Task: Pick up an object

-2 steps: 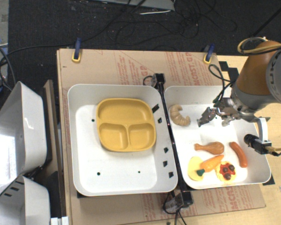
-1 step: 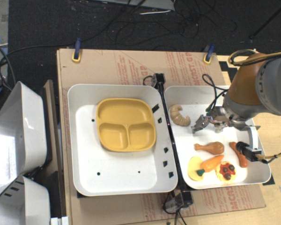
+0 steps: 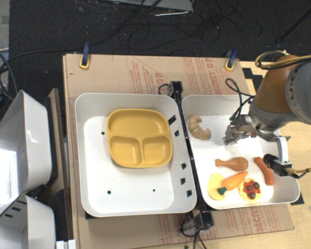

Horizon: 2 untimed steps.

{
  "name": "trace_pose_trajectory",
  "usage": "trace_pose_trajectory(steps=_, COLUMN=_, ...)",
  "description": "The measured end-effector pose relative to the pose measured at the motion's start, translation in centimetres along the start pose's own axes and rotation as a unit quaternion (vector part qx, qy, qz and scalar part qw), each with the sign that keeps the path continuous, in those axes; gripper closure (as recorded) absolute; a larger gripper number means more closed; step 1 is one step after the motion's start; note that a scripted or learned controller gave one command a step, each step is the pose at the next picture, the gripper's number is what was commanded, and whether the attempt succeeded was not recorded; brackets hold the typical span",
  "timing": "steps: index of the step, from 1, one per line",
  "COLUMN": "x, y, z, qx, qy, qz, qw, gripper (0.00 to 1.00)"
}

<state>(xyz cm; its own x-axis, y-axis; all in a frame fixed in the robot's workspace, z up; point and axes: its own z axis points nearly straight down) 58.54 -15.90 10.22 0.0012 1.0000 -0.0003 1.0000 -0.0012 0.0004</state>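
In the right bin point(image 3: 217, 104) lie several toy foods: a tan croissant point(image 3: 199, 128), a brown chicken drumstick point(image 3: 232, 163), an orange carrot point(image 3: 234, 180) on a yellow slice point(image 3: 214, 187), a red sausage point(image 3: 264, 170) and a yellow piece with red toppings point(image 3: 250, 189). My gripper point(image 3: 233, 134) hangs low over the bin's middle, right of the croissant and above the drumstick. Nothing is visibly held in it.
The left bin point(image 3: 93, 170) holds a yellow divided plate point(image 3: 140, 137). A black divider with clips runs between the bins point(image 3: 185, 149). The grey arm with its orange band point(image 3: 277, 92) covers the right bin's far right corner. Cables lie beyond the bench.
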Motion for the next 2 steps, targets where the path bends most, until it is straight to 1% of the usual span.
trace_pose_trajectory(steps=1, x=0.3, y=1.0, z=-5.8, qx=-0.003, qy=-0.001, qz=-0.002, qw=1.0000, gripper=1.00)
trace_pose_trajectory(steps=2, x=0.4, y=2.2, z=-11.5, qx=-0.003, qy=-0.001, qz=-0.003, qw=1.0000, gripper=1.00)
